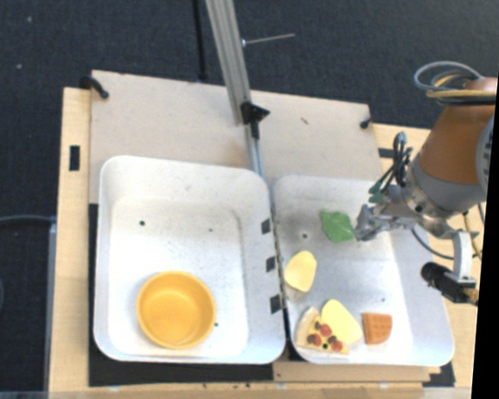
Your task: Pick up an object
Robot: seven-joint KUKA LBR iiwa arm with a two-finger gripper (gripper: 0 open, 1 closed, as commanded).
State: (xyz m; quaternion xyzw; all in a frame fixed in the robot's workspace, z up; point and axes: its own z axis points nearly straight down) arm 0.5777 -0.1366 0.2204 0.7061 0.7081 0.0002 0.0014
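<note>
The green piece (337,226) lies flat on the floor of the right bin (411,339), toward its far side, and it is the thing nearest to me, so I judge it my target. My end effector (367,224) sits low just to the right of it, touching or nearly touching its right edge; from this slanted view I cannot tell which, and I cannot tell the state of my end effector either, since the dark wrist parts blur together there. Nothing visibly sits clamped in it. Nearer in the same bin lie a pale yellow piece (301,270) by the left wall, a yellow wedge (340,320) resting on a flat slice dotted with red (321,335), and an orange block (376,328) to the right of them. The left bin (129,184) carries a yellow bowl (176,309) at its near side, well apart from my work. The risks, as I judge them: the green piece looks thin and flat, so I may close above it or beside it and come away with nothing; arriving off to its right, I may only shove it leftward across the bin floor; and pressing too low could drive me into the bin itself on the counter (170,118).
</note>
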